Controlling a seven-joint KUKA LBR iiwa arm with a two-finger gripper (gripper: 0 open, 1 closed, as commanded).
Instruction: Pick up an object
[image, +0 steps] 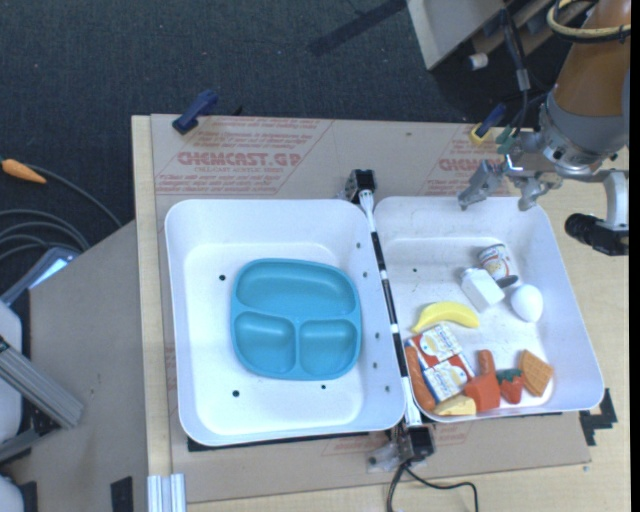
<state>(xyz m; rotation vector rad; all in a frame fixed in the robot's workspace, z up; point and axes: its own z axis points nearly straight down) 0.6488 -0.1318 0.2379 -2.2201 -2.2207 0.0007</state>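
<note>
above the right bin's (560, 250) far rim, arm upright, jaws (503, 190) spread, nothing between them

The brown protective sheet (250, 150) that covers the bench behind the two bins carries red printed lettering. At the left part, the big word reads "CHEMCAST", followed by letters that look like "GP"; the smaller red lines above and under it are too small to read. At the right part, near the far corner of the right bin, the same red print appears again, but it is partly hidden. The small cartons (443, 365) in the right bin carry pictures and print, not readable
</note>
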